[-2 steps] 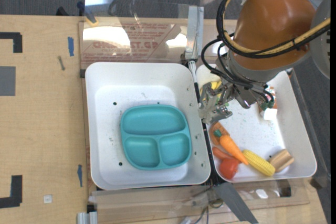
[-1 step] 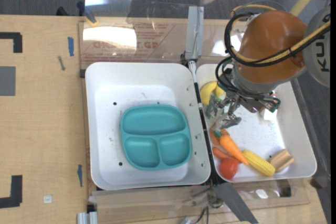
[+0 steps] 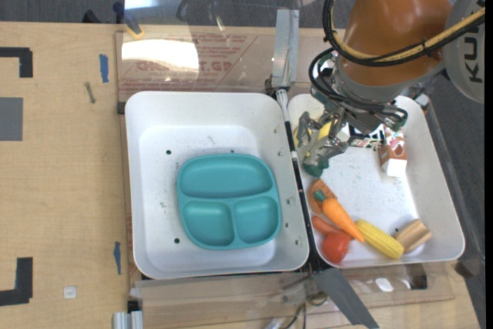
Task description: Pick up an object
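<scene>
You can't tell the gripper's (image 3: 322,141) state; it hovers at the bin's (image 3: 431,200) ten o'clock wall, so a descent may strike the rim.

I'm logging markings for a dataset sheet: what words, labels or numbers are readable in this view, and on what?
"KU": cut-off letters on the arm's grey casing at the right edge.
Red print on the cardboard sheet behind the bins: too blurred to read.
Small carton in the right bin: print too small to read.

The arm (image 3: 471,65) bears the black letters "KU"; red print on the cardboard sheet (image 3: 192,58) is unreadable.
</scene>
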Robot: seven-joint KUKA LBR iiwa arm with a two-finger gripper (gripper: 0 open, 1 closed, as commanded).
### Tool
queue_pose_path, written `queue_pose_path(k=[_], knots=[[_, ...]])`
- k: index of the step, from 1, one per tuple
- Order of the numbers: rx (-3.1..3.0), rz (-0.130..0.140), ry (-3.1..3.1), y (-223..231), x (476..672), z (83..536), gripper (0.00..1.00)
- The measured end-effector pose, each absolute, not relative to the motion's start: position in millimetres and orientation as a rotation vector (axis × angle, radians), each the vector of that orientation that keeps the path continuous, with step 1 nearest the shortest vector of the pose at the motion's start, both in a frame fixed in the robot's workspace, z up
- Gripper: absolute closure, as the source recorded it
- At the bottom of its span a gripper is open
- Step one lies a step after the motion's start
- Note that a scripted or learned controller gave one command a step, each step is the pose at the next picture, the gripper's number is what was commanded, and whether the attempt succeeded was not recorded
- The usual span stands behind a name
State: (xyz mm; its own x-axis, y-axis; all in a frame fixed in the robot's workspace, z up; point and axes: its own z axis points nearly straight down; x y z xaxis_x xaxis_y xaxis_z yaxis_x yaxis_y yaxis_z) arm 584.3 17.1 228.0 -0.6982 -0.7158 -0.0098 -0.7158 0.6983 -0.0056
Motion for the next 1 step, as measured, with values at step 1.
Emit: queue_pose_path(k=[1], knots=[[-1.346, -0.001, 2.828, 12.5, 626.4, 234.6, 1.00]])
